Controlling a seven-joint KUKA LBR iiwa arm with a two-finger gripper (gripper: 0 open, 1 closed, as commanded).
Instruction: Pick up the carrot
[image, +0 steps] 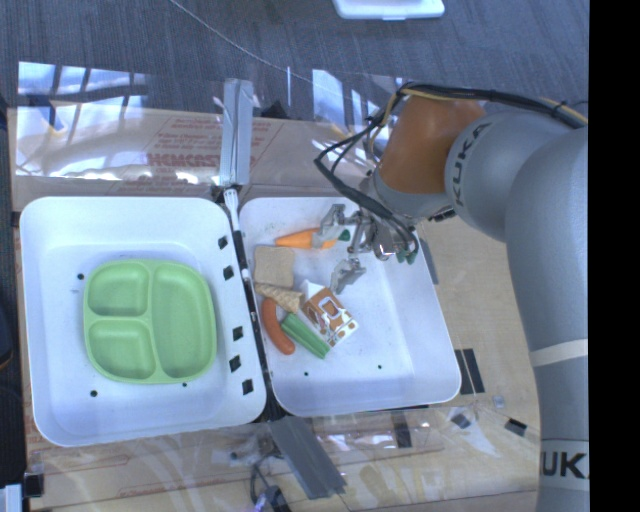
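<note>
The carrot (297, 239), orange with a green top, lies near the back of the right bin (400, 340), pointing left. My gripper (340, 245) hangs over the bin just right of it, open. One finger (333, 217) sits behind the carrot's green end, the other (348, 271) in front of it. The carrot's orange body is left of the fingers and rests on the bin floor, not held.
A toast slice (274, 264), a cone (281, 294), a sausage (278, 327), a green stick (305, 336) and a small patterned box (329, 313) cluster in front of the carrot. A green divided plate (150, 320) sits in the left bin (50, 400).
</note>
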